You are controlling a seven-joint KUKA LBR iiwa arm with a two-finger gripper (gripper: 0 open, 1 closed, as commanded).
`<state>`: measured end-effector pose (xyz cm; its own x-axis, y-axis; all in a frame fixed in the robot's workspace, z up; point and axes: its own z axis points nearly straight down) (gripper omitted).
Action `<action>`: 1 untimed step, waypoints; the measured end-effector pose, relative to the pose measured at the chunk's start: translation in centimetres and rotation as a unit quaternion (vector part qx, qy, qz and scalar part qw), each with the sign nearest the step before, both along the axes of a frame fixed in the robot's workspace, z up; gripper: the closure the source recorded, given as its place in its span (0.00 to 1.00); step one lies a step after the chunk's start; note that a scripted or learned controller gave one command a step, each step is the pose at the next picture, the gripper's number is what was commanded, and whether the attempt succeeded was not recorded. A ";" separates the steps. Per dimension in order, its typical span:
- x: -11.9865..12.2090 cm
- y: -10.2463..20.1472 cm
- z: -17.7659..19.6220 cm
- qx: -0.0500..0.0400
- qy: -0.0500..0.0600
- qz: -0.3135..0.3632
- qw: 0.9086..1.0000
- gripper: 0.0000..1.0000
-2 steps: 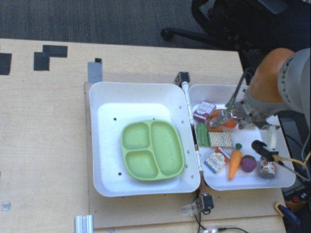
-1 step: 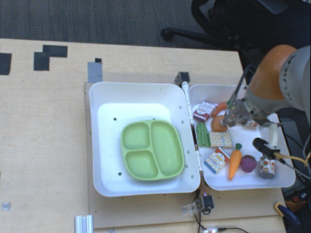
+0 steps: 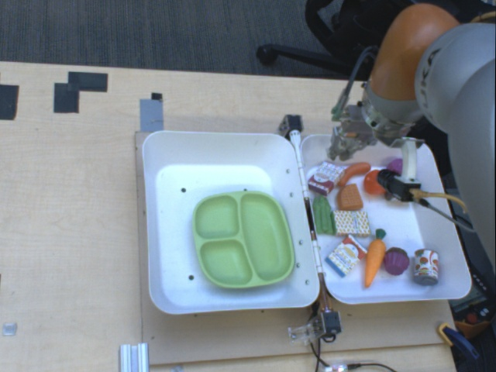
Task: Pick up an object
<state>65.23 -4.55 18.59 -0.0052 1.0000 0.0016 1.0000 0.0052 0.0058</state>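
My gripper hangs over the far left corner of the right bin, just above a small maroon-and-white box and an orange-red sausage. Nothing shows held in it. Close by lie a red tomato, a brown bread slice, a green cucumber and a patterned cracker box. Nearer the front are a small carton, a carrot, a purple onion and a can.
The left bin holds a green divided plate. A black part with a yellow cable crosses the right bin's far side, beside a white cylinder and a purple object. The arm's grey body fills the upper right.
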 end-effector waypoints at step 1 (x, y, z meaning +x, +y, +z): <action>-0.1 -0.1 -0.1 -0.001 0.001 0.000 1.000 0.00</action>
<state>65.18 -4.65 18.52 -0.0051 1.0000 0.0004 1.0000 0.0051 0.0037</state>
